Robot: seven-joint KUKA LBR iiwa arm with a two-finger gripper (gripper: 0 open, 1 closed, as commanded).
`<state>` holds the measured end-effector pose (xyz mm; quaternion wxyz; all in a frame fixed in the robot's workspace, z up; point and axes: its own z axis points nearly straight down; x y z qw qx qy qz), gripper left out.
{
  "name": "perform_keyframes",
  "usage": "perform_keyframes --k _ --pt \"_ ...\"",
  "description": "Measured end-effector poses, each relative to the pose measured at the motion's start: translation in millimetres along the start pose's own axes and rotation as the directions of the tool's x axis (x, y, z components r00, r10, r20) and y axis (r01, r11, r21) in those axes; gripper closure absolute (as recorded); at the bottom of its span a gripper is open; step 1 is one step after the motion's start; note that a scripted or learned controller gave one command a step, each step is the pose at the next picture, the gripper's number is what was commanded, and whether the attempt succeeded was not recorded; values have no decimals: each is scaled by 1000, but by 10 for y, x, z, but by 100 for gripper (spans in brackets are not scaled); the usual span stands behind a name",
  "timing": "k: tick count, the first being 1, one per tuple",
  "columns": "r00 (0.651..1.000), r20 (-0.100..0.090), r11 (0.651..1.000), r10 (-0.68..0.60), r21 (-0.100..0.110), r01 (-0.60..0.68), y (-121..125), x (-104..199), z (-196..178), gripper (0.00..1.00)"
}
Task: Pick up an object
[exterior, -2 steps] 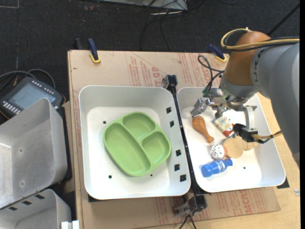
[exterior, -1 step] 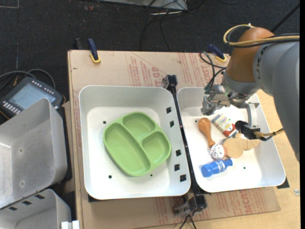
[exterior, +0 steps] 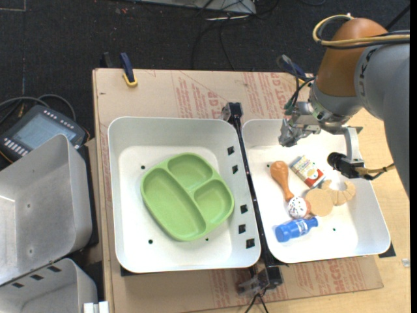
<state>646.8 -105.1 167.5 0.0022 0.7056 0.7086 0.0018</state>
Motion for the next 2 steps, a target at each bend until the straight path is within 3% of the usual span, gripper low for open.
perform_keyframes --k 2 --pt "1000 1 1000 0 -2 0 83 176 -1088 100"
